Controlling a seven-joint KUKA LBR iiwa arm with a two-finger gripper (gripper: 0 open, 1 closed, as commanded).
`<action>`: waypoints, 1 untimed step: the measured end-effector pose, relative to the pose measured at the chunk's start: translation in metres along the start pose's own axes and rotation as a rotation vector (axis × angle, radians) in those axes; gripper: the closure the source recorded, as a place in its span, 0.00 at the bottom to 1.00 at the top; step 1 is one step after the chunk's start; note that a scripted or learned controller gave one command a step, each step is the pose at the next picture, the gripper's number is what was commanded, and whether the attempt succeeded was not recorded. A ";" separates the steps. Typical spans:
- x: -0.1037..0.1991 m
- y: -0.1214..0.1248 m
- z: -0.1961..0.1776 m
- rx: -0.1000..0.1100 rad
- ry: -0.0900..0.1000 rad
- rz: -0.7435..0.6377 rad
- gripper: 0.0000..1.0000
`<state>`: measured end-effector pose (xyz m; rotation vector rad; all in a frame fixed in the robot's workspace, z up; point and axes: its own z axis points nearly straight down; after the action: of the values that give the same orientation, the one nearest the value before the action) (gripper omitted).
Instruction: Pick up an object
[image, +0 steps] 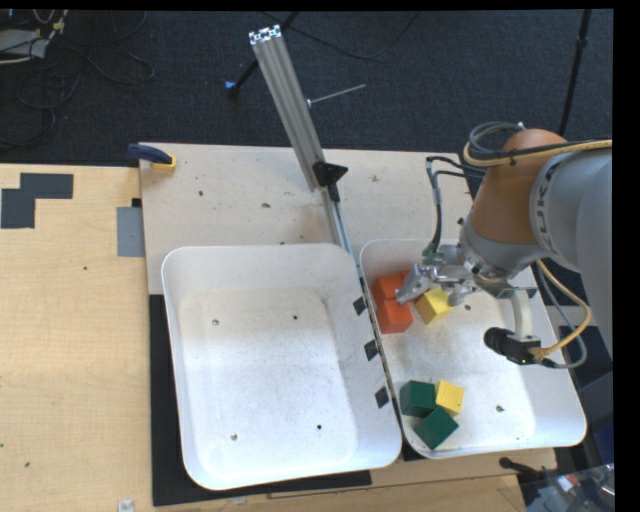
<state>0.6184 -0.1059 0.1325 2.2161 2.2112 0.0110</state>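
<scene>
Camera view has the gripper (432, 288) low over the upper part of the right bin (560, 420), its fingers pinching a small yellow block (434, 305) that sits tilted between them. An orange block (391, 302) lies just beside it toward the left bin (200, 400), so any lift should go straight up to keep clear of that neighbour. Two green blocks (426, 412) and another yellow cube (450, 397) cluster well apart, near the bin's front edge.
</scene>
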 end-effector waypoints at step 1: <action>-0.002 0.000 -0.009 0.000 0.000 0.007 1.00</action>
<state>0.6182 -0.1077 0.1414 2.2242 2.2040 0.0111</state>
